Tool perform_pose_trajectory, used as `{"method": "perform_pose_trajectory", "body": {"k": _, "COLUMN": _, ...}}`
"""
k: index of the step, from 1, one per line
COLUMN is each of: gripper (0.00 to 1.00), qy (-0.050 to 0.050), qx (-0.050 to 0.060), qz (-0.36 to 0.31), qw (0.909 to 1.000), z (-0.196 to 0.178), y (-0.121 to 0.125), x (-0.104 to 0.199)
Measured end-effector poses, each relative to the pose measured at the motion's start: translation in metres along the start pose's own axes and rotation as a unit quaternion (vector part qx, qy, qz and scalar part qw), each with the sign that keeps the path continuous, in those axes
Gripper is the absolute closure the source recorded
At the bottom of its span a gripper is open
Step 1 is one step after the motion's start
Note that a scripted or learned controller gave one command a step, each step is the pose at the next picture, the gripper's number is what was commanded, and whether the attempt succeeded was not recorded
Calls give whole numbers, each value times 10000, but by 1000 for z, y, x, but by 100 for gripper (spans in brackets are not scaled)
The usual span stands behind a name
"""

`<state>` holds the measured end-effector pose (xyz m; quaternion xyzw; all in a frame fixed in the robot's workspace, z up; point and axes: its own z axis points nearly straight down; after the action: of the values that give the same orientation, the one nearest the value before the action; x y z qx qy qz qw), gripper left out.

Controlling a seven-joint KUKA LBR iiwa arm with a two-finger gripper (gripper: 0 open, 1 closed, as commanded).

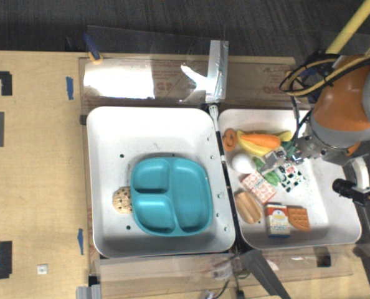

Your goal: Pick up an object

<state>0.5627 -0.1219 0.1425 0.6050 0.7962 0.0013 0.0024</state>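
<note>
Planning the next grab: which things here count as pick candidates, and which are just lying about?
Job, right bin: gripper, banana, white egg, green item, hot dog, carton, waffle.

Lying about, left bin: teal divided plate, cookie.

arm (344, 114) enters from the right side of the camera view, upper half of frame. grey body, orange band above the wrist facing the camera. yellow and black cables loop over the top of the orange section. wrist angled down and to the left. gripper (277, 159) at the low left end of the arm, small metallic assembly, pointing left and slightly downward. finger state not resolvable at this resolution. a further dark fitting shows lower right.
</note>
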Motion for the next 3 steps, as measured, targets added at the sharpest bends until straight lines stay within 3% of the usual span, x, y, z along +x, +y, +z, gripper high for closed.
{"method": "perform_pose_trajectory", "body": {"k": 1, "gripper": 0, "qy": -6, "qx": -9, "qz": 199, "qw": 9998, "z": 39, "y": -13, "x": -14}}
{"method": "perform_pose_trajectory", "body": {"k": 2, "gripper": 0, "qy": 16, "qx": 23, "qz": 1251, "qw": 9921, "z": 55, "y": -36, "x": -37}}
{"method": "perform_pose_trajectory", "body": {"k": 3, "gripper": 100, "qy": 4, "qx": 1, "qz": 1252, "qw": 9921, "z": 44, "y": -35, "x": -38}}
